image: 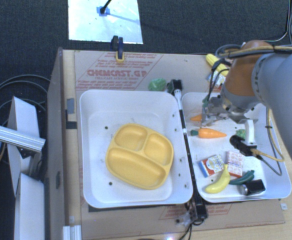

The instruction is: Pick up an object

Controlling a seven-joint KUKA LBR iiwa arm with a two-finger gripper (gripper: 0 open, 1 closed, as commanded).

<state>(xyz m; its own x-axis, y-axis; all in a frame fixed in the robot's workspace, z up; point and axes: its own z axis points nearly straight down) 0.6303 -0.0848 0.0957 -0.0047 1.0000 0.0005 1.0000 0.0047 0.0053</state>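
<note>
We take the toy carrot (212,133) as our landmark: it lies in the right bin (281,186), close to the divider, its long axis running left to right with the pointed tip toward the right. The gripper (217,111) hangs just above and slightly behind the carrot, over a smaller orange piece (197,118) beside it. We cannot tell how the claw is set, since the wrist hides it. Well in front of the carrot lie a toy banana (219,182) and small packets (222,164). We judge a short descent toward the carrot, closing across its narrow width, is the move
</note>
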